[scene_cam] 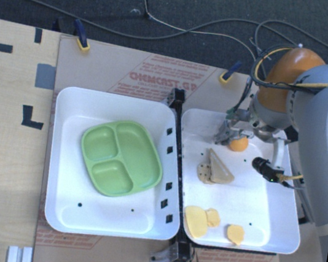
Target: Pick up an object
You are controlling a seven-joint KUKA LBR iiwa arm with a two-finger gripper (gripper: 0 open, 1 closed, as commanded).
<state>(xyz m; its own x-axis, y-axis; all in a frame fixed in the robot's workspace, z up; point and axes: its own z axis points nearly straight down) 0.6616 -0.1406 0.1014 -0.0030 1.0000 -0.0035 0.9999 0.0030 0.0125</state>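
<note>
My gripper [231, 132] reaches down into the back of the right bin [264, 203], under the orange band of the arm. A small orange round object [238, 144] lies right beside it, touching or nearly touching its right side. A tan wedge-shaped piece [215, 169] sits just in front of the gripper, near the bin's middle. Three yellow pieces lie along the bin's front: a large one [196, 221], a small one [213, 217] and another [235, 234].
The left bin [65, 142] holds a green divided plate [121, 158]. A black divider with clips [174, 160] runs between the bins. The grey arm [324, 141] overhangs the right bin's right side, with a black fitting [266, 169] sticking out.
</note>
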